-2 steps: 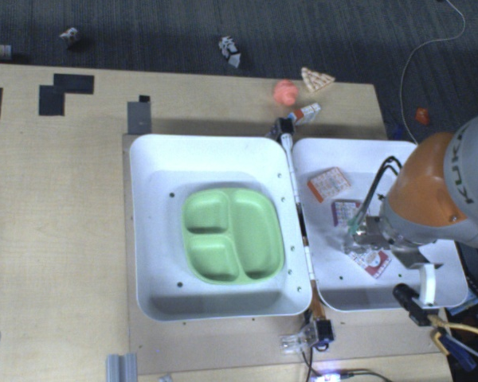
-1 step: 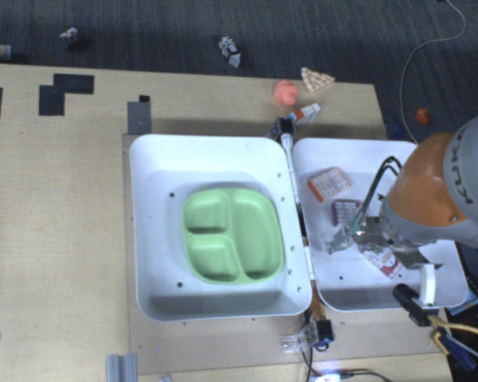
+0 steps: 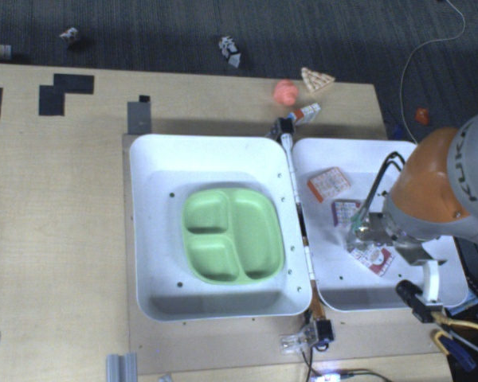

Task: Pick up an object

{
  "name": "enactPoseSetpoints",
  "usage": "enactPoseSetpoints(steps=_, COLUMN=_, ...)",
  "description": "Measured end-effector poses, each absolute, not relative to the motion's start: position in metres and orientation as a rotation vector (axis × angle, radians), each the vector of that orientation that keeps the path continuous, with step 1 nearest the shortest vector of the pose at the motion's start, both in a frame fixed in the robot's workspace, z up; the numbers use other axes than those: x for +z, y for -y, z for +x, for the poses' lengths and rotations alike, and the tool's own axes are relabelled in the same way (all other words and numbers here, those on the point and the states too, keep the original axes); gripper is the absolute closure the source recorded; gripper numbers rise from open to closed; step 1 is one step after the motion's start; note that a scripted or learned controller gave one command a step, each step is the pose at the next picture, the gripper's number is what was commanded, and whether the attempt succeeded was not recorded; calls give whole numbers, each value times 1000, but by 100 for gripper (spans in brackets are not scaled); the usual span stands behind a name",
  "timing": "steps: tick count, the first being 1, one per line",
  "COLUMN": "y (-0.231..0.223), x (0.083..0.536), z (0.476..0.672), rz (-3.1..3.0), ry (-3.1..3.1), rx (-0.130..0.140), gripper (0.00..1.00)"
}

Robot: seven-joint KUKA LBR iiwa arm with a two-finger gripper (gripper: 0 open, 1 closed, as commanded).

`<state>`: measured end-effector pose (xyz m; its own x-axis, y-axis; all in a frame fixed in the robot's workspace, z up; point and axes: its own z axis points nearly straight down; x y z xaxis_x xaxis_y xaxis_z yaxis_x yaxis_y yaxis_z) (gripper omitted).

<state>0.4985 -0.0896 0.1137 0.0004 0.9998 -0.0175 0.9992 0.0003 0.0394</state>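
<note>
In the right bin (image 3: pixel 334 289) lie an orange-and-white packet (image 3: pixel 328 183), a purple-framed packet (image 3: pixel 346 212) and a red-and-white wrapper (image 3: pixel 376 259). My gripper (image 3: pixel 362 233) hangs low over the bin's middle, between the purple packet and the red-and-white wrapper, right at the wrapper's upper left edge. The grey wrist and orange band (image 3: pixel 430 185) rise to its right and hide part of the bin.
The left bin (image 3: pixel 155 213) holds a green divided tray (image 3: pixel 229 234). Beyond the bins on the bench lie a pink ball (image 3: pixel 285 92), a triangular waffle piece (image 3: pixel 317 79) and a small tube (image 3: pixel 303 114). Cables run along the bench's right front.
</note>
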Motion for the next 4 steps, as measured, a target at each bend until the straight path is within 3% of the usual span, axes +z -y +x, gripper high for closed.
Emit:
enactPoseSetpoints(steps=1, y=90, x=114, z=498, rz=2193, ry=-2193, rx=24, gripper=0)
enactPoseSetpoints(steps=2, y=91, x=90, z=494, rz=2203, ry=-2200, rx=14, gripper=0)
enactPoseSetpoints(steps=3, y=91, x=103, z=497, rz=2200, ry=-2199, rx=23, gripper=100)
enactPoseSetpoints(steps=4, y=91, x=103, z=497, rz=2200, ry=-2199, rx=22, gripper=0)
